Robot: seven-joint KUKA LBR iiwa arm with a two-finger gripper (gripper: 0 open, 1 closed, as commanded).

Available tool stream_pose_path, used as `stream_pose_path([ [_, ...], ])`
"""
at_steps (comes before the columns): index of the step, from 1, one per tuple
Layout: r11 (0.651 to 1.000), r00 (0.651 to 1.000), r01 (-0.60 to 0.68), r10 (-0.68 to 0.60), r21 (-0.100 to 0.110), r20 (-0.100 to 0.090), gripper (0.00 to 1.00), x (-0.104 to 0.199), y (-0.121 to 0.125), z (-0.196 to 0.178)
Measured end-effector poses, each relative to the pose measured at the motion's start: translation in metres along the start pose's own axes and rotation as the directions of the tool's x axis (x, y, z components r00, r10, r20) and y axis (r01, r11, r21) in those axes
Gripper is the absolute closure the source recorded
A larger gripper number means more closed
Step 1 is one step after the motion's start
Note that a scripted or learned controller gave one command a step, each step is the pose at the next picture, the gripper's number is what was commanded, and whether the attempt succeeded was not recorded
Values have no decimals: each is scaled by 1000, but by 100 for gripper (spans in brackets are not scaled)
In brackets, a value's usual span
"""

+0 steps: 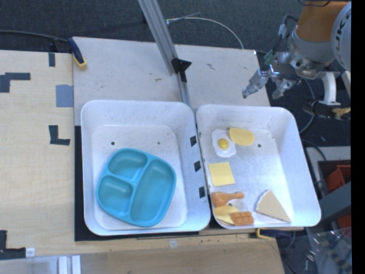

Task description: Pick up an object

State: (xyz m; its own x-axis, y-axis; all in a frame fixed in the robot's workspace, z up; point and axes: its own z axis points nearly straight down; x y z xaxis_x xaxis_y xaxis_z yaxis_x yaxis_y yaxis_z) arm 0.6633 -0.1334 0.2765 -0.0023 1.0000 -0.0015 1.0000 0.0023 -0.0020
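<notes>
Camera view, looking down at a slant: two white bins side by side. The left bin (pixel 91 153) has just a blue divided plate (pixel 137 186) in it. The right bin (pixel 296 153) has all the play food: a fried egg (pixel 223 144) w/ a yellow piece (pixel 242 136) touching it on the right, a yellow cheese square (pixel 221 174) just below, then a drumstick (pixel 227 198), a small brown waffle-ish piece (pixel 243 217) and a tan wedge (pixel 272 206) down near the front wall.

The gripper (pixel 265 84) sits up at the top right, outside the right bin, just past its back corner, w/ nothing in it. Fingers look spread apart imo, one tip (pixel 251 89) pointing down-left, the other toward the wrist side. Nothing's been picked yet, so the approach is still ahead.

How I'd do it: go for the cheese square or the egg/yellow pair, since they're mid-bin w/ room around them. The stuff at the front is bunched up and close to the wall, so fingers could snag. Flat pieces are tricky tho; prob need to come straight down, fingers straddling the edges, and close low against the floor.
</notes>
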Motion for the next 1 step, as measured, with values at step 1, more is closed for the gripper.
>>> stream_pose_path([
  [1, 1000, 1000, -3, 3, 7, -1, 0, -53, 14, 151],
])
